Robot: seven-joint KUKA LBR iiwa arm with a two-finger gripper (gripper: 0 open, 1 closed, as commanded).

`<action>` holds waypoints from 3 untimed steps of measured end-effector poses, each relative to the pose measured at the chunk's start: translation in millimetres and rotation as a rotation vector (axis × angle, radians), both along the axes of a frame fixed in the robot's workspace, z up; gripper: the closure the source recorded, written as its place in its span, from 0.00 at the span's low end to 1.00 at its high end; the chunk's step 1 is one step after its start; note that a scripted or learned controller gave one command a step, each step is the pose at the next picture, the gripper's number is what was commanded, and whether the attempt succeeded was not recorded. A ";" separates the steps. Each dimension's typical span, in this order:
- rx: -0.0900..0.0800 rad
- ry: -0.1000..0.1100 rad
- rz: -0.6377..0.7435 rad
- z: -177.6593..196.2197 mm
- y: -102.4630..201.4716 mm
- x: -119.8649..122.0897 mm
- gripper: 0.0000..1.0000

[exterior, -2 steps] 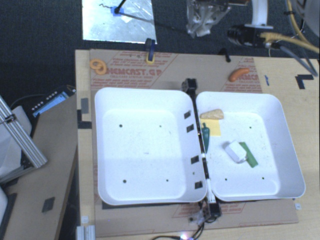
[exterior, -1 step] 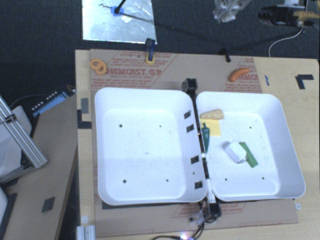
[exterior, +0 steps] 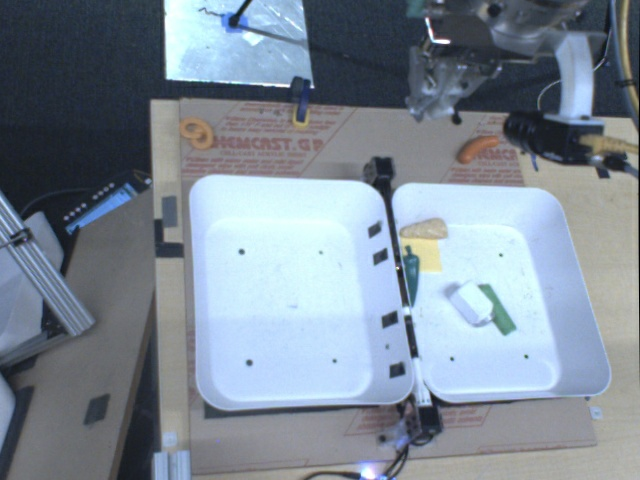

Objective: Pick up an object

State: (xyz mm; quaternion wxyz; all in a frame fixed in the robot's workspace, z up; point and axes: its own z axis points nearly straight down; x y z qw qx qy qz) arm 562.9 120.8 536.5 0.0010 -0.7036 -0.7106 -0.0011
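The brown cardboard sheet (exterior: pixel 330 133) under the bins carries red printing. In the upper middle of the frame its largest line seems to read "SEMCAST G P"; the smaller lines are too blurred to read.

A single fixed camera is mounted above the bench and looks down at a slant. The far edge of the bench lies toward the top of the frame and the near edge toward the bottom. The standoff is moderate: both white bins fit whole, the left bin (exterior: pixel 290 288) at centre left and the right bin (exterior: pixel 520 298) at centre right, with the cardboard base sheet (exterior: pixel 330 133) showing around them. Dark floor fills the upper left of the frame. The arm (exterior: pixel 540 8) enters at the upper right and is cropped by the top edge, so its upper part appears closest to the lens, though this is hard to judge.
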 end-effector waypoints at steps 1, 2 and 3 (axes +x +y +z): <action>-0.004 -0.004 -0.010 -3.0 -13.5 99.6 1.00; -0.002 -0.001 -0.005 -1.1 10.0 83.9 1.00; -0.008 -0.003 -0.020 -1.3 -112.7 105.4 1.00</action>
